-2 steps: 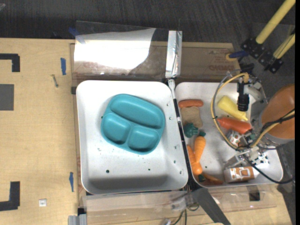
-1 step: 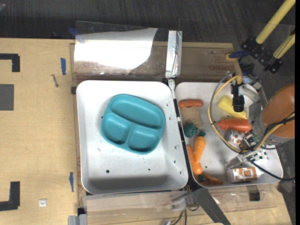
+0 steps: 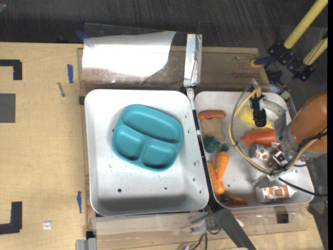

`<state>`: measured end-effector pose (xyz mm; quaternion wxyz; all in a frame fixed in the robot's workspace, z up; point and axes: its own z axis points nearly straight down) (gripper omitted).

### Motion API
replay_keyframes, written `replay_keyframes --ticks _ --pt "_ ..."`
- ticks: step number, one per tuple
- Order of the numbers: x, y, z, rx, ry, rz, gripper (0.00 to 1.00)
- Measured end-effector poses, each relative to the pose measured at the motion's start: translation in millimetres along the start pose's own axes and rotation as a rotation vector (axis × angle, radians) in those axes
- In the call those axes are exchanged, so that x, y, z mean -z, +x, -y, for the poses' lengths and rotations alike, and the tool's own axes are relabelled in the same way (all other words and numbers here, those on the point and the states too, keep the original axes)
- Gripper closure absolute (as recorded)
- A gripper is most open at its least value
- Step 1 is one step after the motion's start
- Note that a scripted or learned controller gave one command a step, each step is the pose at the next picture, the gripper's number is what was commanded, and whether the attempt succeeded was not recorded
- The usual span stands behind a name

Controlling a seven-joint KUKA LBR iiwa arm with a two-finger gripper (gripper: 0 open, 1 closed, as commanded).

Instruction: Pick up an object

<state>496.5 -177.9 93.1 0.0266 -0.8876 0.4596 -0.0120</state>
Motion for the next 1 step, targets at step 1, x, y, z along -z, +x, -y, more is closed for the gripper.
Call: replay_keyframes --ticks 1 --pt "9.2 2.3 -2.0 0.001 -0.011 -0.004 1.00"
